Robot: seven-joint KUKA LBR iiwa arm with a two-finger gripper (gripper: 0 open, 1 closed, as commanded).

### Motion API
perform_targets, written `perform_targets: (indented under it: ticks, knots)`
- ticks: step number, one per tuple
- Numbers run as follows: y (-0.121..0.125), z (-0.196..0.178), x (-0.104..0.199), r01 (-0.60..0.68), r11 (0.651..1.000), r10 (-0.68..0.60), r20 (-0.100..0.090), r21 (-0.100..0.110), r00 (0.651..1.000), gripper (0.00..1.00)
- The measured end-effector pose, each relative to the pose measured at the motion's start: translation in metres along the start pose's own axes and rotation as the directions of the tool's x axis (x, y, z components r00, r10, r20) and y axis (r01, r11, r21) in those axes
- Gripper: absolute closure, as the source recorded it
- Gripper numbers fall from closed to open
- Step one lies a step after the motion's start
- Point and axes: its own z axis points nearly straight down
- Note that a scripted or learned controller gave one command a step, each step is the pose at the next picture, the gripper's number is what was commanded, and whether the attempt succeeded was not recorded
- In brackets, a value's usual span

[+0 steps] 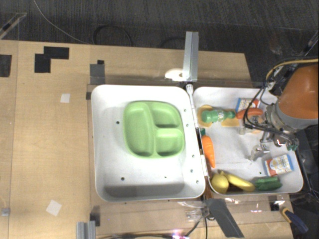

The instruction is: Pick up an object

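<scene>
Camera view gives us two shallow white bins with rounded corners, side by side on a pale wooden bench (45, 148). In the left bin (107, 178) we see a smooth, pale green plastic tray (152, 128), moulded into one long compartment and two smaller ones. The right bin (234, 156) carries the clutter: a green bottle (217, 115) lying on its side near the far wall, a tapered orange carrot (208, 151) along the left wall, a round yellow lemon (220, 183) touching a curved banana (238, 181), and a dark green, cucumber-like piece (266, 183) beside the banana at the near wall. Two small printed cartons lie flat, one (279, 164) near the right wall and one (245, 105) at the far wall.

We see the grey arm's orange band (301, 91) at the right, and the metal gripper (260, 151) low over bare bin floor, among the objects. We cannot tell how it is set, and we see no object gripped in it.
</scene>
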Motion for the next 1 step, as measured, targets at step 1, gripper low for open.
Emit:
perform_targets:
  ticks: [1]
  knots:
    - [0.0409,0.0022,-0.1064,0.144,0.990,-0.144,-0.002,-0.004,0.990,0.00]
